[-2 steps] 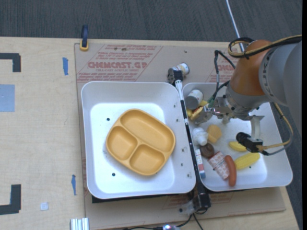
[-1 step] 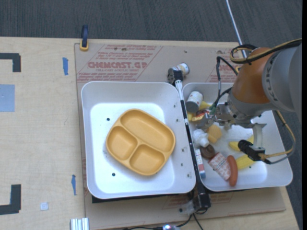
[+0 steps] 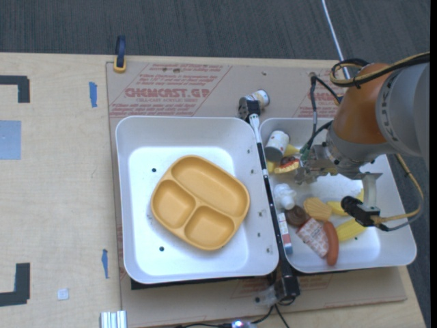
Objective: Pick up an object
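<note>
The right bin [image 3: 399, 251] holds several toy foods. A white cup [image 3: 278, 141] lies at its far left, with a red and yellow piece [image 3: 288, 164] just below it. Further toward the front sit a white lump [image 3: 283, 197], a brown piece [image 3: 295, 216], an orange-yellow piece [image 3: 317, 207], a red sausage [image 3: 332, 242], a red and white packet [image 3: 312, 236] and a yellow piece [image 3: 350, 230]. My gripper [image 3: 305, 169] reaches down into this bin from the right, close beside the red and yellow piece. The wrist hides its tips.
The left bin [image 3: 130, 183] holds a yellow divided plate [image 3: 199, 201]. A black divider rail [image 3: 268, 183] runs between the bins. The grey and orange arm [image 3: 369, 115] covers the right bin's far part. A small black and white fitting [image 3: 252, 103] sits behind the bins.
</note>
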You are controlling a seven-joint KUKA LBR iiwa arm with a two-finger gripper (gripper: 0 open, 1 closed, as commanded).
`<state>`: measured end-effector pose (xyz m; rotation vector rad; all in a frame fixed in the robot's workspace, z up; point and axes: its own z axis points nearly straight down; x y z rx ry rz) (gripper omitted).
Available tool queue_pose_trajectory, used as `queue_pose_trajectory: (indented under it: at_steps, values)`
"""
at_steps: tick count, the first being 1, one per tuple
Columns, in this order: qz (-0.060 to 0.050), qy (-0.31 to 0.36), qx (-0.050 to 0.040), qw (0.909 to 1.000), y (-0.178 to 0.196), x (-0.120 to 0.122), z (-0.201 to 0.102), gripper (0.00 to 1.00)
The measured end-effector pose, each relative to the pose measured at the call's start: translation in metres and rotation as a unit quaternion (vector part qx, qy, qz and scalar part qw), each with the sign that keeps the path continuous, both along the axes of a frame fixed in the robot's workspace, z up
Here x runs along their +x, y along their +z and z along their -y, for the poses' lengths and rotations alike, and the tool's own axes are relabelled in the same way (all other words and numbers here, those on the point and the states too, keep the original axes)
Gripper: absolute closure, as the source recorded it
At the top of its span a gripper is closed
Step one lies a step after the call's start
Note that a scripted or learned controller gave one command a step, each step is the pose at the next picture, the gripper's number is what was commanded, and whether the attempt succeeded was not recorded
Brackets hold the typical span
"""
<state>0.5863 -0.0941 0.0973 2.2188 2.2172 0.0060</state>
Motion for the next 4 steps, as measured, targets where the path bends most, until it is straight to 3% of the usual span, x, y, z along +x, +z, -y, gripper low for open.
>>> queue_pose_trajectory:
  at_steps: [1, 2, 3, 4]
  values:
    - [-0.004, 0.0, 0.0011, 1.0, 0.088, -0.076, -0.008, 1.0]
    - [-0.004, -0.001, 0.0003, 1.0, 0.082, -0.107, 0.1, 1.0]
    - [-0.002, 0.0, -0.0008, 1.0, 0.091, -0.107, 0.13, 1.0]
    - [-0.002, 0.0, -0.0005, 1.0, 0.091, -0.107, 0.13, 0.0]
